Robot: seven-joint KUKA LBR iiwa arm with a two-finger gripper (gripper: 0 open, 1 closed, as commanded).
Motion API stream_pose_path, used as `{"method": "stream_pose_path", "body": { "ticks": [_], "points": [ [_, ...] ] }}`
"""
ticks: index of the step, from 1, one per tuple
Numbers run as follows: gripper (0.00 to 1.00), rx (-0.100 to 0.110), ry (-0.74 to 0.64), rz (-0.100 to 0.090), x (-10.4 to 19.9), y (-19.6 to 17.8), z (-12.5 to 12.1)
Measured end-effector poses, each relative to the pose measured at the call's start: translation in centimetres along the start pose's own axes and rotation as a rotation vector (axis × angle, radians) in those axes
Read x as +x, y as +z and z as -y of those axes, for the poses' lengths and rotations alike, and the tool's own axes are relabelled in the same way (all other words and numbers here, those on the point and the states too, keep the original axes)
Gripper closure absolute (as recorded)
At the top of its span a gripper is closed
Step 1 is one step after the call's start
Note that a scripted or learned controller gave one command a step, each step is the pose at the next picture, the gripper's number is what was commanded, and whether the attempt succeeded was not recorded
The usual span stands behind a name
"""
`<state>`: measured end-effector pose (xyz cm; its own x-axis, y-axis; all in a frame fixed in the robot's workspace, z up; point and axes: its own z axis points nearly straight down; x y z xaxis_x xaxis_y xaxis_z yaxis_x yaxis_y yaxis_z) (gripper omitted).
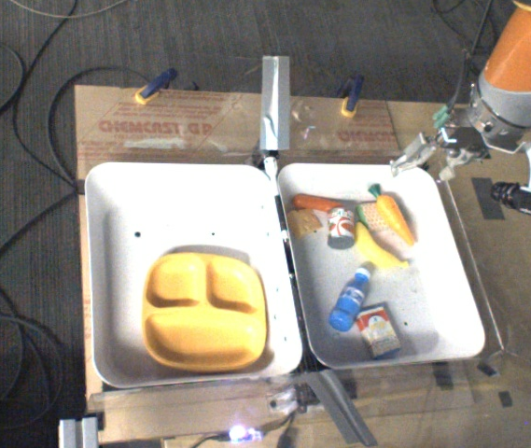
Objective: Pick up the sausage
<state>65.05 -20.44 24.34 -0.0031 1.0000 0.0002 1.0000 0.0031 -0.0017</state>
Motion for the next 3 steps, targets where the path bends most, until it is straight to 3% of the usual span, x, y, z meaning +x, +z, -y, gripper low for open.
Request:
{"method": "stream_pose_path", "body": {
  "ticks": [1, 2, 3],
  "points": [
    [0.00, -0.001, -0.410, 0.000, 5.6, 9.9, -1.7],
    [0.00, 0.008, -0.614, -0.001, 9.6, 13.9, -1.6],
    [0.00, 0.008, -0.614, -0.001, 9.5, 13.9, -1.6]
  ]
}}
